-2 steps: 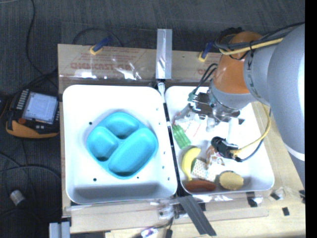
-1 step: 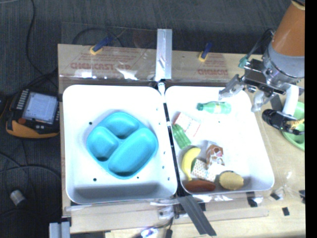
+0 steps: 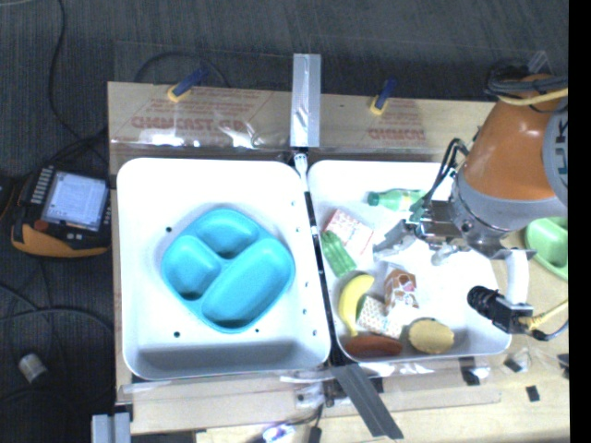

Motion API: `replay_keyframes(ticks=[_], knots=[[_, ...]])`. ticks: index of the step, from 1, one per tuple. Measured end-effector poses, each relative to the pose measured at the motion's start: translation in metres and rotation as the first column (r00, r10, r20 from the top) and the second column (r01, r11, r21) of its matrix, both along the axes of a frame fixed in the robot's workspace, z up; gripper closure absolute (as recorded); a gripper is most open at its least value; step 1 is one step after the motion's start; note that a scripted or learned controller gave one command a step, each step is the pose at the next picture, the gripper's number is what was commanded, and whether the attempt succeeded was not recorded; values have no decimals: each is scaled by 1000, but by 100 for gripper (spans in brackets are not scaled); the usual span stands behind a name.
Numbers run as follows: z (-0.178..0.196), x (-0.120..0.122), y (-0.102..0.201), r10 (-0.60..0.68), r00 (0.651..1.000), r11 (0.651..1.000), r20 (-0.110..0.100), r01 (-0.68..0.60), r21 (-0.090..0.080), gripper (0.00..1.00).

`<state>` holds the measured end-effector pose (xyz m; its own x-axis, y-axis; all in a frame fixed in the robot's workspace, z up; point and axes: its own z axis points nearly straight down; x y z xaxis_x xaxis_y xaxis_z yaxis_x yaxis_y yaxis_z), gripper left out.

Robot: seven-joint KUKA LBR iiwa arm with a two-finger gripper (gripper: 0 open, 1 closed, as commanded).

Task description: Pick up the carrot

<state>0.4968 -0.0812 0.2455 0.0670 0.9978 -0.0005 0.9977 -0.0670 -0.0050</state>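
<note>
Carrot [image 3: 373,345] at right bin [image 3: 319,247] front edge, beside banana [image 3: 354,295]
Left bin [image 3: 129,275] holds blue divided tray [image 3: 228,266]; gripper [image 3: 414,232] fingers spread, grasping nothing

A robotics lab test bench was shown. Two white bins [image 3: 129,247] had been mounted on a wooden board [image 3: 212,109] held by clamps [image 3: 187,83]. Loose cables [image 3: 55,26] were spread over dark carpet [image 3: 74,377], and a handheld control pendant [image 3: 65,209] had been left beside the bench.
</note>
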Motion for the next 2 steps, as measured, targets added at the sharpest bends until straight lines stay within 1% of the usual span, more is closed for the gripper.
replay_keyframes(ticks=[1,2], knots=[[9,93,34,-49,999,999,1,49,-2,0],[-64,26,73,-225,974,974,-1,225,-2,0]])
